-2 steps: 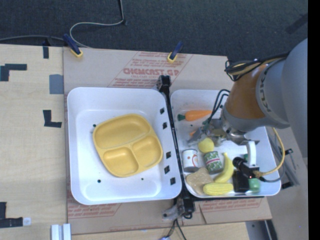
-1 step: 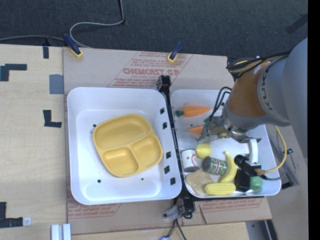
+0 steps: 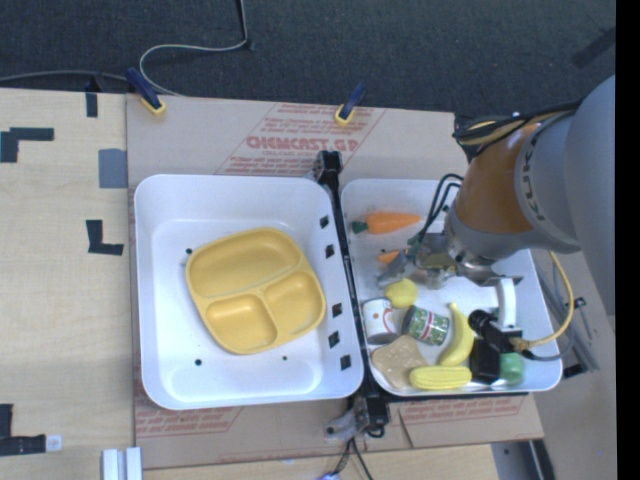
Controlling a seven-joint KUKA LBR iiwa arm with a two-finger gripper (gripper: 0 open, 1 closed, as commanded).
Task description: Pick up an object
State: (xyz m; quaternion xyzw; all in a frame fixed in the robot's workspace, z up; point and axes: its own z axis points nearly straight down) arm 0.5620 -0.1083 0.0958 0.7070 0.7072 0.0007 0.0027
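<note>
My gripper (image 3: 412,259) hangs low over the middle of the right bin (image 3: 540,280), reaching in from the right under the orange wrist band. A carrot (image 3: 392,222) lies just behind it. A small yellow lemon (image 3: 401,294) sits just in front of it. Nearer the front lie a green-labelled can (image 3: 427,325), a banana (image 3: 461,336), a corn cob (image 3: 440,377), a slice of bread (image 3: 397,360) and a small white cup (image 3: 378,319). A small orange piece (image 3: 388,258) shows at the gripper's left side; whether it is held is unclear.
The left bin (image 3: 160,268) holds a yellow divided plate (image 3: 255,289). A green object (image 3: 512,368) lies in the right bin's front right corner. Black clips run along the wall between the bins (image 3: 340,268). The arm covers the right bin's right side.
</note>
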